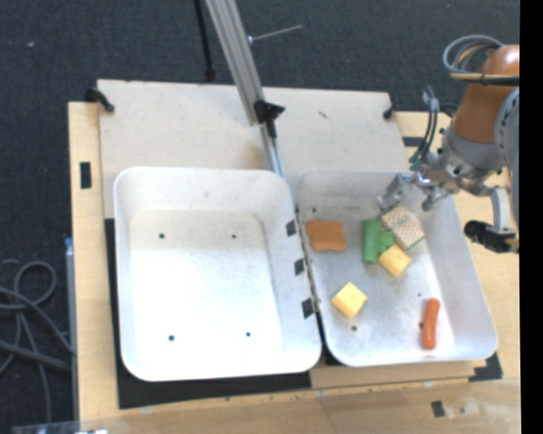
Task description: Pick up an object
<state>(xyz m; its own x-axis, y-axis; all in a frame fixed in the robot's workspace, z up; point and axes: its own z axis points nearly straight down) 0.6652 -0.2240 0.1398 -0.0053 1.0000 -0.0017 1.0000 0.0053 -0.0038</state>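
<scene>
The right bin [462,269] holds several small things: an orange-brown block [326,235], a green block [375,240], a beige textured block [404,227], two yellow cubes [395,260] [349,300] and an orange-red stick [429,323]. My gripper [411,194] hangs over the bin's far right part, just behind the beige block. It is open, with nothing between its fingers. The green, beige and one yellow piece lie bunched together, touching.
The left bin [208,269] sits beside the right one, sharing a middle rim. A slanted metal pole [240,52] rises from the bench behind the bins. The arm's orange band [489,89] is at the right, and cables lie on the floor at left.
</scene>
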